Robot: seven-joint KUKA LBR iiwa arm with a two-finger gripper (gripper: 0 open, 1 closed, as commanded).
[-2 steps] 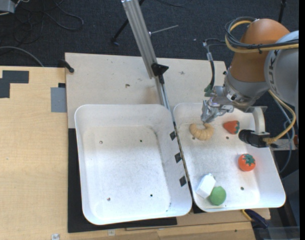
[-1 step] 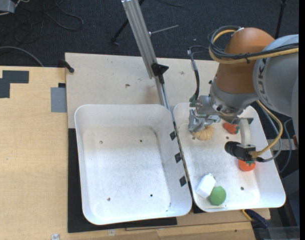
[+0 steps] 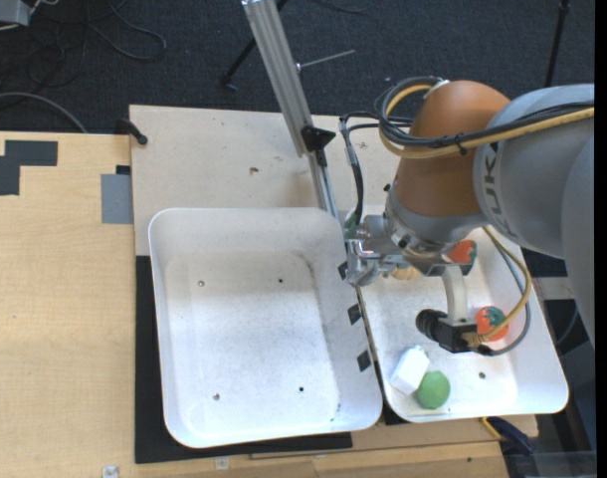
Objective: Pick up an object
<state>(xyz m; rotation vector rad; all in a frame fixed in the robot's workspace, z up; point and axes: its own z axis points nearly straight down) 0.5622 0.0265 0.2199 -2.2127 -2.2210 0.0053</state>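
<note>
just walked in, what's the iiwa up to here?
The arm reaches over the right bin, its gripper low at that bin's back left, by the wall it shares with the left bin. Nothing is visibly in its grasp. A white block and a green ball lie together at the right bin's front, apart from the gripper. A small orange and green object sits toward its right side. No pick is visible yet.

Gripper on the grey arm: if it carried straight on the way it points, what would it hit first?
Probably the right bin's bare floor by its left wall. The gripper seems to point down there, away from the white block and green ball, though depth is unclear.
</note>
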